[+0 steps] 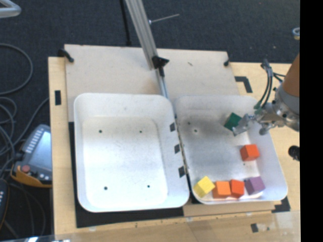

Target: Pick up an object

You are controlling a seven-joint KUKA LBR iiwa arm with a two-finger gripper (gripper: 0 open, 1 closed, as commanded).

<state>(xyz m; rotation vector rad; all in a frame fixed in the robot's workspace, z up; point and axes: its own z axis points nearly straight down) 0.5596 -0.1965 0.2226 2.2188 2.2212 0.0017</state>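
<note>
Above the right bin (282,188), the hand (241,126) grips a green block (232,121) between its fingers.

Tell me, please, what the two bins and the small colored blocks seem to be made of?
The left bin and right bin look like thin molded white plastic: rounded corners, a slight sheen, grey scuffing. The yellow block, orange block and purple block look matte, perhaps foam or painted wood; the view cannot settle which.
</note>
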